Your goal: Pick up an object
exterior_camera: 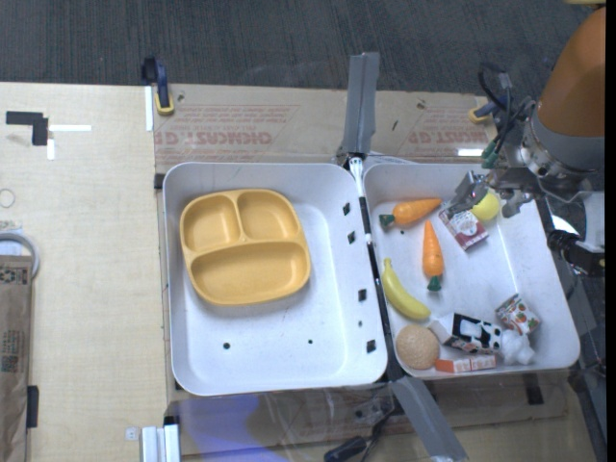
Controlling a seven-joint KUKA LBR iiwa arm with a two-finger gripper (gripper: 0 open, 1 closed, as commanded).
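Pale wooden bench (77,287) — dark carpet (241,17) behind (grey).

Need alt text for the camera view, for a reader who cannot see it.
The gripper sits over the right bin at a small yellow object, beside two carrots, a banana and small cartons. The left bin holds a yellow divided plate.

Bright, even overhead light; soft shadows.

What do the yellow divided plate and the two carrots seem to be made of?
Yellow divided plate: probably moulded plastic; uniform colour, smooth matte surface, rounded compartment ridges. Two carrots: likely toy plastic; even, saturated orange with a slight sheen, plain green tops. The material cannot be confirmed by look alone.
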